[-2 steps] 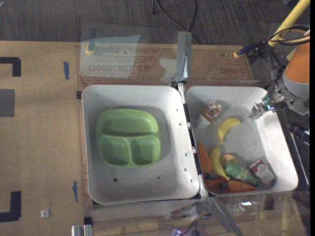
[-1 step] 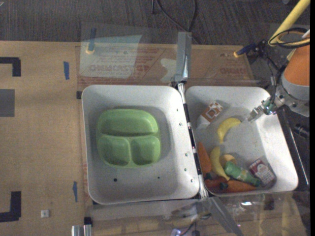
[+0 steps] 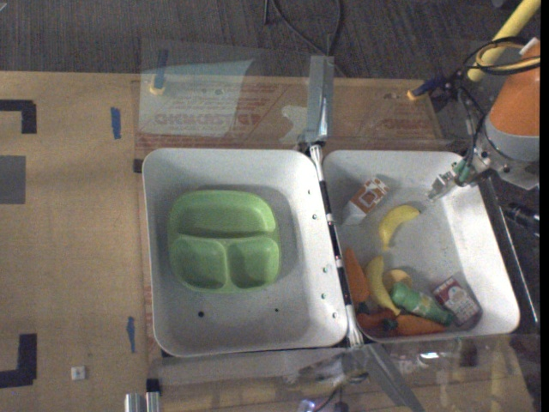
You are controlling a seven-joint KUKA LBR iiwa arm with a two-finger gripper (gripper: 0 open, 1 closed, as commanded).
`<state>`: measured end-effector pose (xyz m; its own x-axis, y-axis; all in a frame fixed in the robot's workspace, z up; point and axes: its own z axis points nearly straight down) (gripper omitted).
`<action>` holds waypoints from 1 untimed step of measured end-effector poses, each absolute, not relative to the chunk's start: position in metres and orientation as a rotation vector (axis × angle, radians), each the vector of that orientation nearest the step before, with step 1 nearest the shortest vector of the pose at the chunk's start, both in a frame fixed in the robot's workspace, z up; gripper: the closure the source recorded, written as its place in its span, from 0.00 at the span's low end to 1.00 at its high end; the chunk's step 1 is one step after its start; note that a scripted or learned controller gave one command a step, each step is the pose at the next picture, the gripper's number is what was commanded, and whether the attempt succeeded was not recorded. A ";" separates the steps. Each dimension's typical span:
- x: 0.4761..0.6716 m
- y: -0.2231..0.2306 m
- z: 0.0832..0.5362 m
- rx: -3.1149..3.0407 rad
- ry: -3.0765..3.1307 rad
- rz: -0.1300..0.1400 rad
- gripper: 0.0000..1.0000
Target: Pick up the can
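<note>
Camera view: the gripper is hovering over the right bin, carrying nothing; its opening cannot be told. The can is lying near that bin's far-left corner, apart from the gripper. Approach, grasp and lift are outstanding.

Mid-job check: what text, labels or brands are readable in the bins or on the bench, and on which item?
None can be quoted.
Clear plastic sheet on the bench: red lettering, mirrored and blurred.
Small red-and-white box: print too small.
Flat red-and-white packet: print blurred.
Green bottle: label unreadable.
</note>
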<state>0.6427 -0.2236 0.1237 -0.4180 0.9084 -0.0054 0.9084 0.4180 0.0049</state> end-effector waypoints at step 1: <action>0.619 -0.197 0.197 1.723 2.619 0.002 1.00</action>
<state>0.6192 -0.1975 0.1971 -0.3960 0.9182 -0.0047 0.9182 0.3961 0.0050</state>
